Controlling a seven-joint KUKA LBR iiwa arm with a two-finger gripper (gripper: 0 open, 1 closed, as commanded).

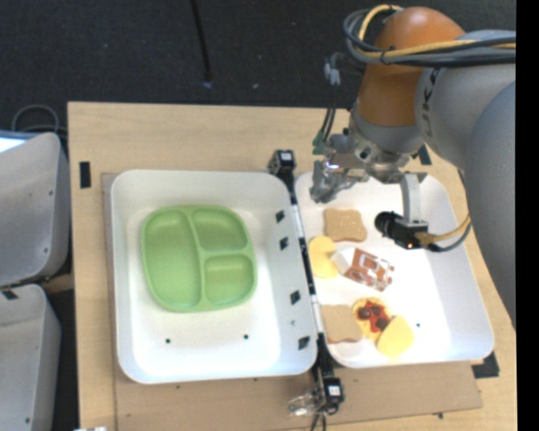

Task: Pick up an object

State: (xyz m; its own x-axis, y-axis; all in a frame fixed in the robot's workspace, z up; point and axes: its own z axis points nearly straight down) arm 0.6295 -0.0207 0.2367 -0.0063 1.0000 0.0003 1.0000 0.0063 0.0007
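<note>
The arm reaches in from the right, its orange band above the far end of the right bin (449, 330), and the gripper (326, 187) hangs low over that bin's far left corner, close to the divider between the two bins. Whether it is released or clenched cannot be told from this angle, and nothing shows in its grasp. Just near of it lies a tan slice of bread (345, 225). Farther toward the near side sit a pale yellow piece (321, 256), a small white packet with red print (366, 268), a brown slice topped with red (357, 319) and a yellow round piece (395, 338). The left bin (162, 353) holds a green divided plate (198, 258), lying flat, well apart from the gripper.
</note>
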